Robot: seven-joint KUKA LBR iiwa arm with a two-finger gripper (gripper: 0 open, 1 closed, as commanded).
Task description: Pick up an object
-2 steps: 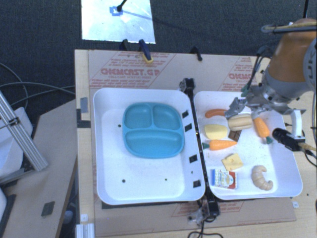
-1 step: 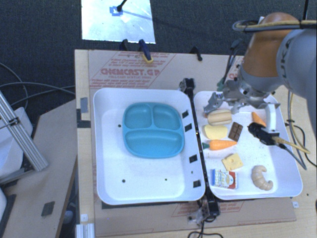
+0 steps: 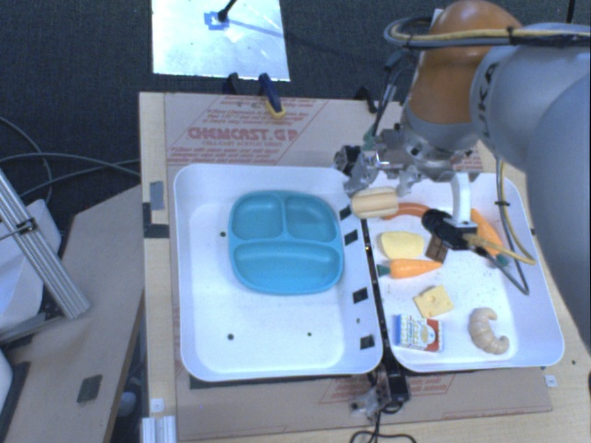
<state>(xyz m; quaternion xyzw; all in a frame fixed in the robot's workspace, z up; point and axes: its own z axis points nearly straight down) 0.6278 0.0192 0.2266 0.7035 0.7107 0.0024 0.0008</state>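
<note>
While my gripper [image 3: 377, 185] hangs at the right bin's [image 3: 545, 335] far left corner, the tan bread-roll-shaped toy [image 3: 374, 202] sits beneath it; finger state: cannot tell. Grasp stage; next, confirm hold, lift straight.

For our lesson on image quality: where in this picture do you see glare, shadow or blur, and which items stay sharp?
In the camera view, the shiny panel behind the bench glares to near white; the arm's grey body at right is soft and out of focus; the blue divided plate and the cheese wedge are sharp, casting only faint shadows on the white bins.
</note>
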